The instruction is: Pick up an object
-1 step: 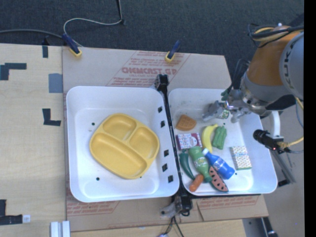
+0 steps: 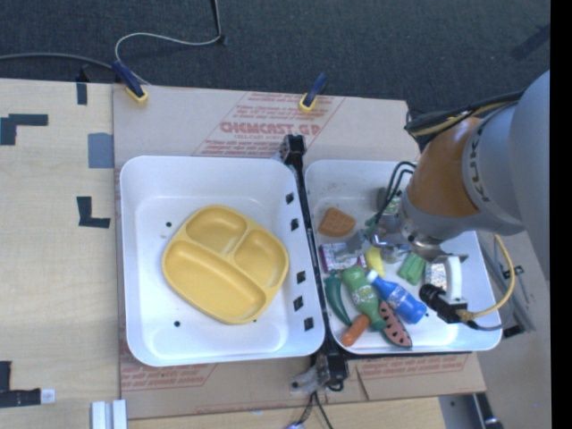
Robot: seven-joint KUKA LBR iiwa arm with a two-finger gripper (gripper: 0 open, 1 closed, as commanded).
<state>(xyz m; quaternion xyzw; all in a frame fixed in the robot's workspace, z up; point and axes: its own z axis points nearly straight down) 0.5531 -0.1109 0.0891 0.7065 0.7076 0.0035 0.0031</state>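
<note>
**Arm bent low over the right bin's toy pile**

The grey arm comes in from the right and folds down over the right bin [image 2: 487, 333], its orange band tilted toward the bin's middle. The wrist sits above the toys, and the tool [image 2: 391, 239] points down into the pile near the bin's centre. Whether the tool is clenched or released cannot be told, because the wrist housing covers it from above.

The objects lie packed together in the right bin's left and middle part. A small tan, cracker-like piece [image 2: 337, 222] lies nearest the divider, toward the far side. Closer to the front sit a green bottle [image 2: 357, 286] and a blue bottle with a white cap [image 2: 399, 300], side by side and touching. A dark green pepper-like piece [image 2: 336, 298] curves along the left of them, an orange carrot-like piece [image 2: 355, 331] lies at the front, and a watermelon slice [image 2: 394, 323] lies beside it. A pale green piece [image 2: 412, 267] lies just beside the wrist.

The left bin [image 2: 143, 266] holds a yellow divided plate [image 2: 224, 263], lying flat and turned at an angle. Both bins rest on cardboard on the counter [image 2: 54, 266].
</note>
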